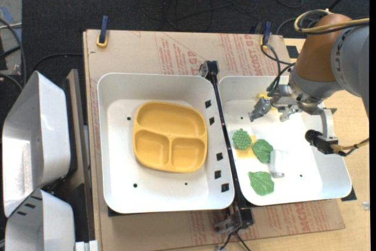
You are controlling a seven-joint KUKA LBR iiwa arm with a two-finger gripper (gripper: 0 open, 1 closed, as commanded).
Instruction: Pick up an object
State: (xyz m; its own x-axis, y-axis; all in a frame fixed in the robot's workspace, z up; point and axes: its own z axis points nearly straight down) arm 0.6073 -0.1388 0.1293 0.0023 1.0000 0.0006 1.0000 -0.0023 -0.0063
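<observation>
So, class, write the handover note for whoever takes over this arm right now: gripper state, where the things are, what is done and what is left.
Gripper: hangs over the far part of the right bin, nothing visible between its fingers; open or shut cannot be told.
Things: the yellow divided plate lies in the left bin. In the right bin, near its left wall, sit a green bumpy toy, a green leaf-shaped piece on a bit of yellow, another green piece nearer the camera, and a small clear item between them.
Done: nothing picked up.
Left: bring the gripper down onto one item, close, lift.
</observation>
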